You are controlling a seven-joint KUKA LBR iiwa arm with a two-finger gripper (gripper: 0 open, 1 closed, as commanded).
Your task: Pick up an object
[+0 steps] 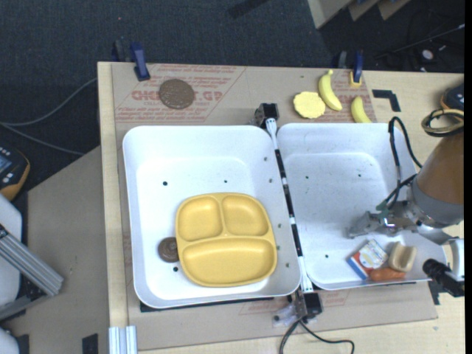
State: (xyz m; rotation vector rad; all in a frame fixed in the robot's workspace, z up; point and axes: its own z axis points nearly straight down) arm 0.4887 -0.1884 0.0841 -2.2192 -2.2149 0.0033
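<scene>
Hovering my gripper (363,229) low in the right bin (324,153), fingers spread and pinching nothing; the small packet (371,256) at lower right isn't grabbed yet.

Bright, even overhead light. Mild glare on the white bins (140,198), soft shadows under the yellow tray (224,238). Dim, dark floor (51,43) beyond the tabletop (118,271). Slightly grainy, soft overall focus.

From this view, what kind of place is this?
Probably a robot lab test bench, not a kitchen: two white bins clamped to a board, toy bananas and a yellow tray as props, cables on the dark floor.
</scene>
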